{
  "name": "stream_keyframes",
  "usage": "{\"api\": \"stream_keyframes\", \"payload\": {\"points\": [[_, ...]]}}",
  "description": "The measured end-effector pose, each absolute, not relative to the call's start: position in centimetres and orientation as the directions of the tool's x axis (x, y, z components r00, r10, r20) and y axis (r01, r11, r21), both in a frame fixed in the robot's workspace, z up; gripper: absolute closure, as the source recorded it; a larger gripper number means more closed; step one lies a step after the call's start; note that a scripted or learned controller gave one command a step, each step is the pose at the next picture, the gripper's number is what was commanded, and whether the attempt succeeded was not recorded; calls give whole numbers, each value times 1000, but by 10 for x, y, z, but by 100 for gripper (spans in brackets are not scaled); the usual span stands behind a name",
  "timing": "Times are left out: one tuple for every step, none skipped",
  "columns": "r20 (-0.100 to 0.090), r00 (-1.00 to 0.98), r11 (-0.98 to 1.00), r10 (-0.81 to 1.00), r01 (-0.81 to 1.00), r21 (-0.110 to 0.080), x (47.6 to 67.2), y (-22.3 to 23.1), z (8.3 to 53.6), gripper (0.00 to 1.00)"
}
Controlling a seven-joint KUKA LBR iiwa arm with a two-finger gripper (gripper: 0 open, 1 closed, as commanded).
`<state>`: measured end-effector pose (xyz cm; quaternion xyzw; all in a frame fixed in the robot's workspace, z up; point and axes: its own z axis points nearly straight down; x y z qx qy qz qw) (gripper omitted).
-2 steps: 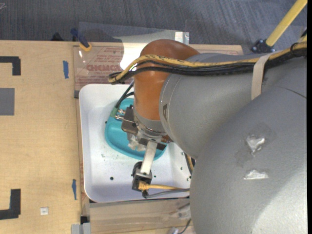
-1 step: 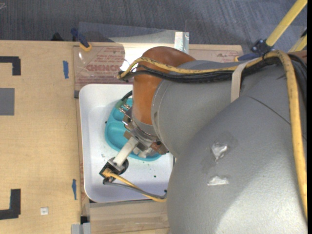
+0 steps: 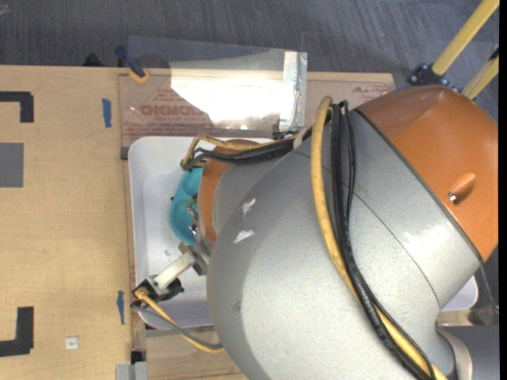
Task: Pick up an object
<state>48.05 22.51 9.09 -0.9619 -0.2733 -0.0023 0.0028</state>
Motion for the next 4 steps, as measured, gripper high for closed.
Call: {"api": "stream_keyframes", "payload": {"points": [[3, 980, -980, 200, 200, -2, 479, 226, 169, 100], [1, 722, -722, 692, 692, -1, 479, 223, 281, 100], [-5, 296, -296, 955, 955, -6, 478, 221, 196, 100], [-5, 642, -642, 767, 767, -4, 478, 223, 176, 100]]}}
